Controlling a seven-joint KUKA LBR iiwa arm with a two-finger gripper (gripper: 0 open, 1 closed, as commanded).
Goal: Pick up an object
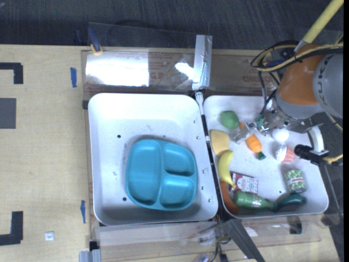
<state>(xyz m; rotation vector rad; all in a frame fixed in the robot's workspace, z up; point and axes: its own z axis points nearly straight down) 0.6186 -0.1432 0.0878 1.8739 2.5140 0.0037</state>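
Note:
My gripper (pixel 255 127) hangs low over the upper middle of the right bin (pixel 322 201), under the grey and orange wrist (pixel 305 86). Just below it lies a small orange carrot (pixel 254 144) with a green tip. To the gripper's left is a green lime (pixel 229 119); a white ball (pixel 281 135) is to its right. I see nothing held in the gripper. A yellow banana (pixel 224 165) lies along the bin's left wall.
The right bin also holds a pale yellow piece (pixel 219 141), a pink and white item (pixel 284 155), a green patterned can (pixel 294 180), a red and white packet (pixel 245 183), a green bottle (pixel 253 202) and a dark teal item (pixel 292 201). A blue divided plate (pixel 161 173) lies in the left bin (pixel 103 124).

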